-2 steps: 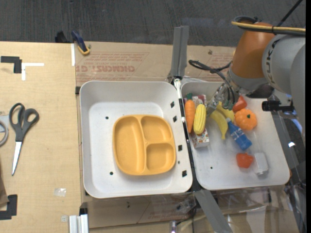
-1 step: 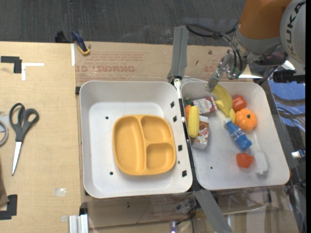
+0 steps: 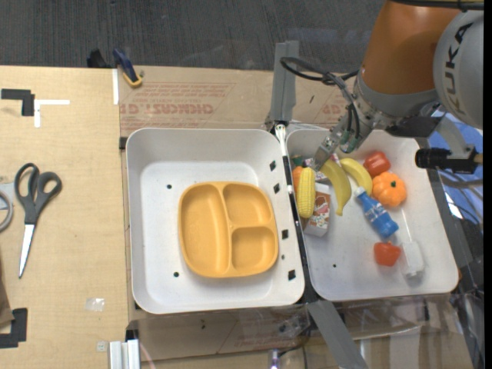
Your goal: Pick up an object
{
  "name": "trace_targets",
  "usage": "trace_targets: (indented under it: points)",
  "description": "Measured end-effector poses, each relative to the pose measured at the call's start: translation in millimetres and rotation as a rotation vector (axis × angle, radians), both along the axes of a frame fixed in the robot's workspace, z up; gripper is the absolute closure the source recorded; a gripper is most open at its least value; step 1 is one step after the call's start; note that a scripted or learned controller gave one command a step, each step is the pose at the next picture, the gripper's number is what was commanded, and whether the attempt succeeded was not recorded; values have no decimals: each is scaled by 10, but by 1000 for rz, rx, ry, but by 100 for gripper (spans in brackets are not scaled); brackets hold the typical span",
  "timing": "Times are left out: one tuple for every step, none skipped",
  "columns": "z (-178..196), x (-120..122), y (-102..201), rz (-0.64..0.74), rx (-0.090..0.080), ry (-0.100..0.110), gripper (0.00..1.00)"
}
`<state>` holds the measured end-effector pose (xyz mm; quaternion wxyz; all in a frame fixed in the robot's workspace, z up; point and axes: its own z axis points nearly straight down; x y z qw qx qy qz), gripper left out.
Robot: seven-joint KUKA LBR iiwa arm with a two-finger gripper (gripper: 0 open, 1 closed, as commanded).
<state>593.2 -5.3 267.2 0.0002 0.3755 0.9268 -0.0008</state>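
A pale wooden bench (image 3: 61,283) carries two white bins, with scissors (image 3: 32,198) lying at nine o'clock. Nearest, in the left bin (image 3: 146,283), a yellow divided tray (image 3: 228,229) is seen; the right bin (image 3: 361,275) holds a red piece (image 3: 387,254), a blue bottle (image 3: 377,215), corn (image 3: 305,191), bananas (image 3: 346,177) and an orange fruit (image 3: 387,191). At one o'clock the gripper (image 3: 336,146) is poised just above the bananas, its opening impossible to tell. A centred, straight descent onto one banana is advised, clear of the corn.
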Motion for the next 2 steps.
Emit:
trace_targets:
  points:
    - [87,9,0,3,-2,-1,100]
    - [67,-362,240,-95,0,1,100]
